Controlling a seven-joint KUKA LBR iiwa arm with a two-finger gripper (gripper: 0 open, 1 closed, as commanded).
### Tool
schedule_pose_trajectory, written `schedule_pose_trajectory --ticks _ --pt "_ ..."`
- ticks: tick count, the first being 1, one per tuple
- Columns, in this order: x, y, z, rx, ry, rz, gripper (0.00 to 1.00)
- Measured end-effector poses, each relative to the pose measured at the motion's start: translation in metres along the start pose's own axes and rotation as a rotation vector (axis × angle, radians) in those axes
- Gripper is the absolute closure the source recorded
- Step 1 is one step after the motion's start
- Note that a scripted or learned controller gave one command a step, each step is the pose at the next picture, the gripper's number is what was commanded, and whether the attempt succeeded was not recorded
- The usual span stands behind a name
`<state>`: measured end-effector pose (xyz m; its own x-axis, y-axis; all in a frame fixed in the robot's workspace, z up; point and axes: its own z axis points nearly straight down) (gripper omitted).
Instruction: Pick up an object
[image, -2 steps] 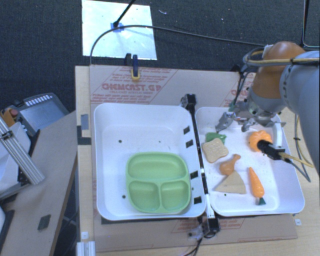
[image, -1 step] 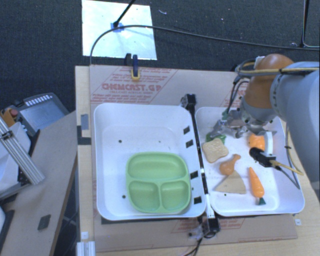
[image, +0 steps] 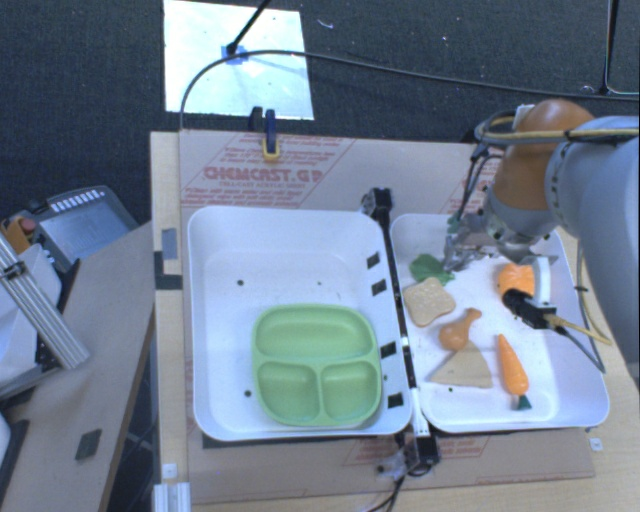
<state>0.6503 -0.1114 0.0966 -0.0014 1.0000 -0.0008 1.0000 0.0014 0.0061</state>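
My gripper (image: 457, 252) hangs low over the back left of the right bin (image: 575, 400), just right of a small green leafy piece (image: 428, 267). In front of the leafy piece lies a tan bread slice (image: 428, 301). An orange-brown drumstick (image: 460, 329) sits right of the bread. A pale cheese wedge (image: 463, 371) lies toward the bin's front. To the wedge's right is an orange carrot (image: 512, 367) with a green tip. A round orange piece (image: 515, 277) rests under the wrist, partly hidden by it.
The left bin (image: 230, 300) holds a green divided plate (image: 316, 364) near its front right. A black-clipped ridge (image: 385, 290) separates the two bins. A yellow clamp (image: 270, 135) stands on the board behind the left bin.
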Motion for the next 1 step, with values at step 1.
schedule_pose_trajectory --ticks 1 --pt "-0.0026 -0.0011 -0.0647 -0.002 0.0 0.001 1.0"
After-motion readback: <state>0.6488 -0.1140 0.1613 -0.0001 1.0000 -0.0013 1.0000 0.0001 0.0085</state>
